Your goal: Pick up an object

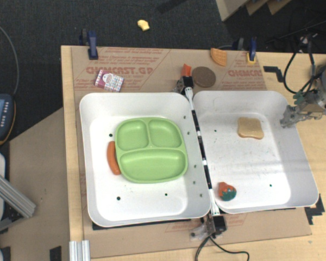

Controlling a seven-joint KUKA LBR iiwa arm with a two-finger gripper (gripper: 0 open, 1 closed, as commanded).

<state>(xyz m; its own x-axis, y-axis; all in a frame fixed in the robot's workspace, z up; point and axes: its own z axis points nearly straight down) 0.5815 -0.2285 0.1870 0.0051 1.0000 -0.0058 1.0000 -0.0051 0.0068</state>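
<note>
Cardboard bench [152, 69] | white bins [98, 145] | dark carpet [43, 15] | pincer [293, 116] state unclear

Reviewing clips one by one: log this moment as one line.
gripper: over right bin's right edge, nothing held | toast slice: right bin | green plate: left bin | pick: not done

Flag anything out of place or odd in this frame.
A small yellow piece lies on the dark floor beyond the bench, and an orange wedge and a brown disc sit on the cardboard outside the bins.
</note>
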